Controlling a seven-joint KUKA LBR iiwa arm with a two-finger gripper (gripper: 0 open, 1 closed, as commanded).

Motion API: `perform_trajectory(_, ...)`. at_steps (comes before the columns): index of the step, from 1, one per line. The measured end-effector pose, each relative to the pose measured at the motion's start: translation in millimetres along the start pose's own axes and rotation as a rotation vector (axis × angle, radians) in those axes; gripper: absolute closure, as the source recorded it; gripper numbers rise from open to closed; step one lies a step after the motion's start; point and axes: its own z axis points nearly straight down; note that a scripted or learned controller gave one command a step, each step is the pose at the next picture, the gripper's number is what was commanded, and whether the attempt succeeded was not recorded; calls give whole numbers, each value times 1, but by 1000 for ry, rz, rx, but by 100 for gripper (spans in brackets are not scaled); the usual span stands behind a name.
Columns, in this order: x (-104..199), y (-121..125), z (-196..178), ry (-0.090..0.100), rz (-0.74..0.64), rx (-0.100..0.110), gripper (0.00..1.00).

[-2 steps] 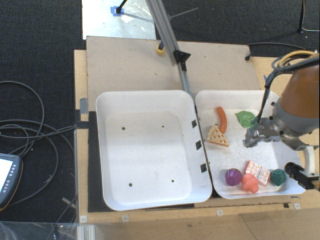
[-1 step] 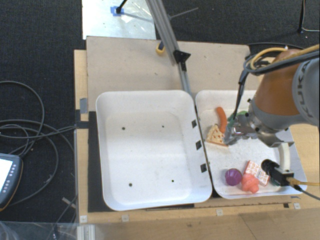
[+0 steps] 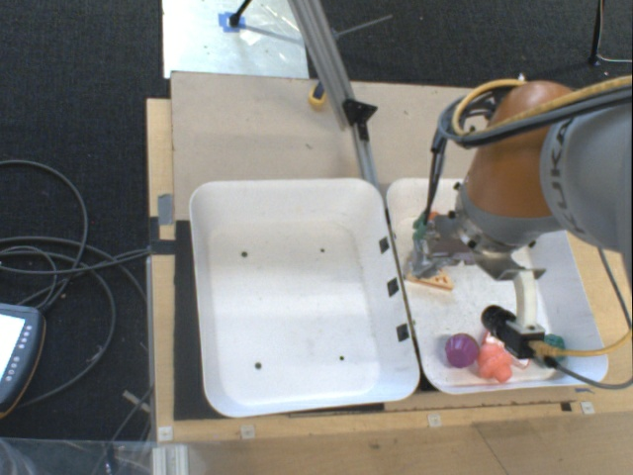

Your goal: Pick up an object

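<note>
Grey metal with a broad orange band, the arm [image 3: 584, 166] reaches in from the right and hangs over the right-hand shallow white plastic bin [image 3: 495, 386]. Its gripper [image 3: 427, 257] points down at that bin's left side, close to the wall it shares with the left-hand shallow white plastic bin [image 3: 287, 295]. The wrist hides the gripper's tip, so I cannot tell whether it is open or closed, and nothing can be seen held in it.

A flat orange-and-tan wedge [image 3: 431, 282] lies on the floor of the right bin just below the gripper in the view, at or nearly touching its lower end; whether they actually meet cannot be made out. Further toward the near edge of the same bin sits a small purple ball [image 3: 460, 349], and just beside it on the right is a lumpy pink soft toy [image 3: 495, 363]. A small teal piece [image 3: 555, 342] shows near the bin's right corner, partly covered. These three are well apart from the gripper.

Three small black clips [image 3: 393, 287] sit along the joined rims of the bins. Both bins rest on a pale wooden bench [image 3: 257, 127], and a slanting grey metal pole [image 3: 331, 57] crosses its far side.
</note>
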Motion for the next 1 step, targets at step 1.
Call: perform_trajectory(1,58,20,-4,0,-1,-1,100)
